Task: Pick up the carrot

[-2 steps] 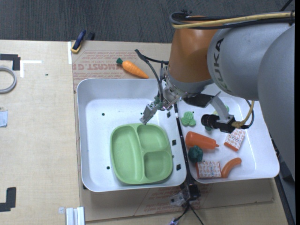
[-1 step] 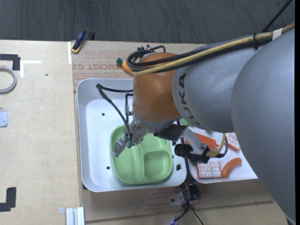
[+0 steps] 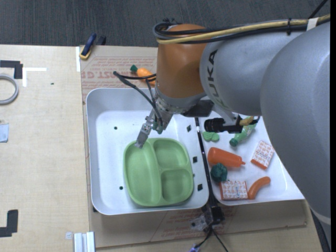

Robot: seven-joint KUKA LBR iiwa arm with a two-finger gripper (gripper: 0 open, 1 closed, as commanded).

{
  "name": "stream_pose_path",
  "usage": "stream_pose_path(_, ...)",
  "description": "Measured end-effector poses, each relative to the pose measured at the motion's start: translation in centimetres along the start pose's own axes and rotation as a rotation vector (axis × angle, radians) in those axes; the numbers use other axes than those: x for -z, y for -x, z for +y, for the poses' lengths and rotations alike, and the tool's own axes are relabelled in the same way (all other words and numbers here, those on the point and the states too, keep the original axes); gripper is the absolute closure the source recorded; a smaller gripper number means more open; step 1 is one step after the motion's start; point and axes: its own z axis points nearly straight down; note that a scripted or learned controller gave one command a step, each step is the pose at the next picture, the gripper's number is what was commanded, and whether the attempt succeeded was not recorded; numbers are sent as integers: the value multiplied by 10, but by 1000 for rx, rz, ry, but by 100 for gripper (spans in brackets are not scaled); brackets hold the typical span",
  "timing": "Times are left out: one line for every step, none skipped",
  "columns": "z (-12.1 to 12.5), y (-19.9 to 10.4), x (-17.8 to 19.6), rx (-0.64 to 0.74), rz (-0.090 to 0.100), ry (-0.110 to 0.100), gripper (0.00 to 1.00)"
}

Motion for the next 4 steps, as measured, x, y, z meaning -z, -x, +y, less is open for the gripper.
stream_pose_path(45, 43, -42, 100, -1, 1, 0)
stream_pose_path(45, 45, -32, 98, -4, 3, 100)
stream_pose_path(-61, 39, 16, 258, 0, 0, 100)
stream_pose_path(37, -33, -52, 153, 1, -1, 100)
